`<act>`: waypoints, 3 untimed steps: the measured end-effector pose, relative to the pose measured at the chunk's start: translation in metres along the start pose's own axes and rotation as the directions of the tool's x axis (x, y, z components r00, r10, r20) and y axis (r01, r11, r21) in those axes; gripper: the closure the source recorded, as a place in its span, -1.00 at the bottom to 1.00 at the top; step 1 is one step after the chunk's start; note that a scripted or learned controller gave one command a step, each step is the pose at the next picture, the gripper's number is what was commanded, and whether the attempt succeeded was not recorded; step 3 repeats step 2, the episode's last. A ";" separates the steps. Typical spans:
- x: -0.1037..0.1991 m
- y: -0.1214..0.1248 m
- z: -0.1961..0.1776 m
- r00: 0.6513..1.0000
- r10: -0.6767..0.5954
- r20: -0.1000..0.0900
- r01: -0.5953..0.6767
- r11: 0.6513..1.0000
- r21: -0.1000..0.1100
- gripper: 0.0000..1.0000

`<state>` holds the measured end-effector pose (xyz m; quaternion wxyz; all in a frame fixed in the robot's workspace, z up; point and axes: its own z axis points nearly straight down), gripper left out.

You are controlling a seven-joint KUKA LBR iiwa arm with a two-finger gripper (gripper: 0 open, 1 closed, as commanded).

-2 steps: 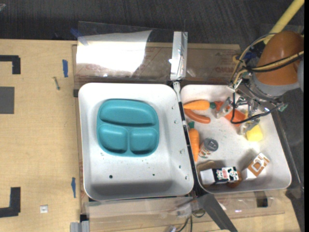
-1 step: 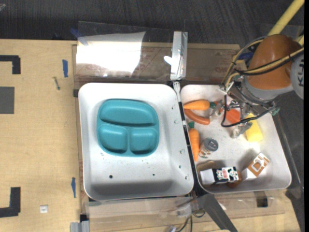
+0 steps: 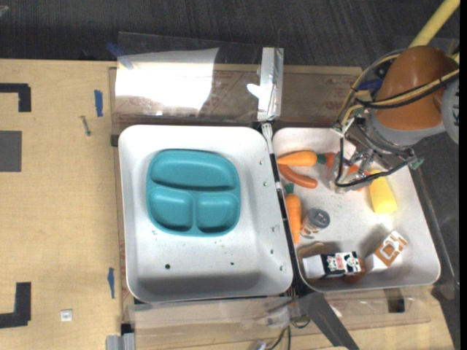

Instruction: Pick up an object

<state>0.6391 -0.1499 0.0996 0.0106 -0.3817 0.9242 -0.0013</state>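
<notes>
From the camera above the bench, the right bin [image 3: 427, 261] serves as the landmark, and everything loose lies inside it. The arm [image 3: 412, 86] reaches over its far right corner, and the gripper [image 3: 355, 168] hangs among dark cables above the bin's far side; whether anything sits in it cannot be told, since the cables hide its tip. Just right of the gripper lies a yellow block [image 3: 383, 195]. To its left, against the far wall, lies a carrot [image 3: 298, 158], with a red-orange chili-shaped piece [image 3: 299, 177] just in front of it. A second carrot [image 3: 293, 214] lies along the bin's left wall, and a small can [image 3: 316, 221] with a grey lid lies beside it. Near the front wall rests a dark box [image 3: 334, 265] with a printed label too small to read, and an orange-and-white carton [image 3: 390, 249] sits to its right. The left bin [image 3: 139, 268], touching the right bin's left wall, holds a teal divided tray [image 3: 194, 192].
</notes>
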 end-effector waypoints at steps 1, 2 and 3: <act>0.000 0.000 0.001 1.000 0.000 -0.001 0.000 1.000 -0.002 -1.00; 0.008 0.002 0.011 1.000 0.022 -0.009 -0.022 1.000 -0.006 -1.00; 0.008 0.002 0.011 1.000 0.022 -0.009 -0.022 1.000 -0.006 -1.00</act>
